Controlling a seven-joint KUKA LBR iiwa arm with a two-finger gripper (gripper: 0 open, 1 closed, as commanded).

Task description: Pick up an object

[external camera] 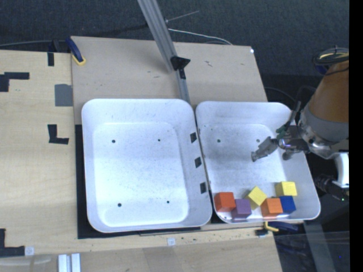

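The counter (164,67) is seen from above, carrying two shallow white bins side by side: the left bin (139,163) and the right bin (238,123). A slanted metal bar (159,27) crosses the counter's far side and ends near the seam between the bins. The grey arm (329,109) is brought in from the right, over the right bin's right rim.

The step in hand is judged to be the approach: nothing has been lifted yet. The pincer (264,150) is held above the middle of the right bin, well apart from the blocks; how far it is open cannot be told from this view, and nothing is seen held in it.

The things to be picked are clustered along the near edge of the right bin: an orange block (224,200), a purple block (243,207) just beside it, a tilted yellow block (257,196), a second orange block (273,206), a blue block (287,204) touching it, and another yellow block (286,188) behind those.

For the next move, the pincer would need to be carried toward the near edge and lowered over a single block. The tight packing and the bin's near wall are judged the main hindrance; the first orange block, at the cluster's left end, appears the most exposed.
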